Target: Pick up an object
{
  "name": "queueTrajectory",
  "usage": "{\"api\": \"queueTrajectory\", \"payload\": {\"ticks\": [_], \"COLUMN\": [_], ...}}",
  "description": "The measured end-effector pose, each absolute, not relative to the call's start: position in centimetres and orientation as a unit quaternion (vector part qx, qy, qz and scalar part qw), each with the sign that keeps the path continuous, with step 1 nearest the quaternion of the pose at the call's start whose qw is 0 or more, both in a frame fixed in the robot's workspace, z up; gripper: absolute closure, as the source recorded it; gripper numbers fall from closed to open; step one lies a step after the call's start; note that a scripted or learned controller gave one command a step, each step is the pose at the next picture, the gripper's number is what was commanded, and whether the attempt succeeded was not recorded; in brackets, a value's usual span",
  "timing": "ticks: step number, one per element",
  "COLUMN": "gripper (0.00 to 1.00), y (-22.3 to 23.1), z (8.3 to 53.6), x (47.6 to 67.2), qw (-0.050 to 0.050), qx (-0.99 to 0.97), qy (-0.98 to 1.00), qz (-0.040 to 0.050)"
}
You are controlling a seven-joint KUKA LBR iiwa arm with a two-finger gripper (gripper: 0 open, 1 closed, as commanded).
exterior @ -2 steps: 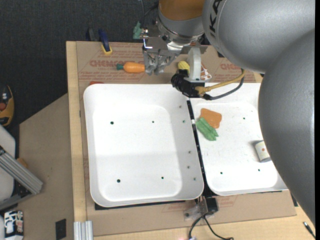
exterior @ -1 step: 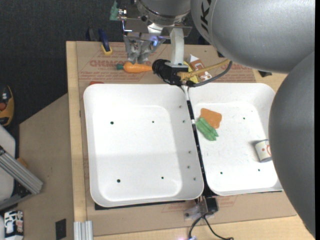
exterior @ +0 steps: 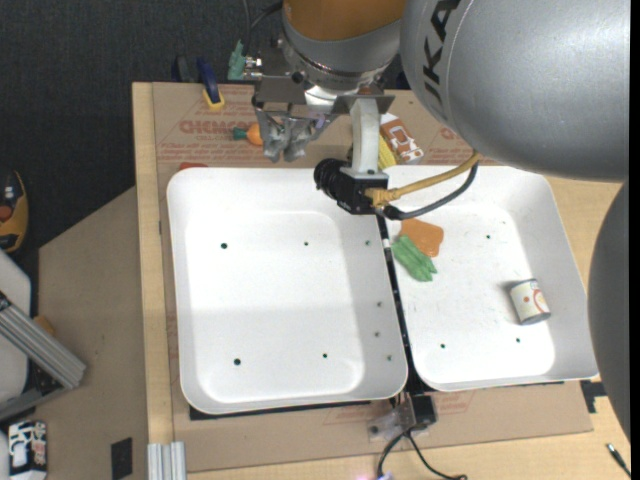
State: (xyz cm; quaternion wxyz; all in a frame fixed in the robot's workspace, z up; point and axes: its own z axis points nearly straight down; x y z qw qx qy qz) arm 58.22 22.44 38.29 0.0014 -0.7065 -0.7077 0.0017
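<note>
I saw the grey arm with its orange band [exterior: 335, 3] reaching in over the far edge of the tabletop [exterior: 160, 168], with the jaws [exterior: 285, 140] hanging just beyond the far rim of the left shallow white plastic bin [exterior: 200, 368]. They appeared slightly parted, and a small orange object [exterior: 256, 134] sat right at their left side, but I could not tell whether it was pinched between them or only lying behind. A black cable fitting [exterior: 345, 186] with a tan lead hung below and to the right of the jaws, over the seam between the two bins.

Everything I could have picked lay to the right of the jaws and nearer to me, in the right shallow white plastic bin [exterior: 560, 348]. A flat orange wedge-shaped piece [exterior: 424, 235] rested close to the seam, touching a green leafy plastic toy [exterior: 413, 259] just in front of it. A small pale cylinder with a red mark [exterior: 528, 301] lay well apart from those two, farther right and nearer the front rim.

A blue and yellow clamp [exterior: 209, 83] stood at the back edge of the tabletop, left of the jaws.
</note>
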Motion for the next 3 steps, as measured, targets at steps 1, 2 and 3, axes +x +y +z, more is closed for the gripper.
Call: {"api": "queueTrajectory", "payload": {"ticks": [1, 2, 3], "gripper": [1.0, 1.0, 1.0], "y": [22.5, 12.5, 12.6], "z": [41.9, 41.9, 34.6], "x": [51.9, 50.2, 48.4], "qw": [0.002, 0.0, 0.003], "qx": [-0.706, -0.711, -0.708], "qy": [-0.708, -0.703, -0.706], "qz": [0.0002, 0.0018, 0.0044]}}
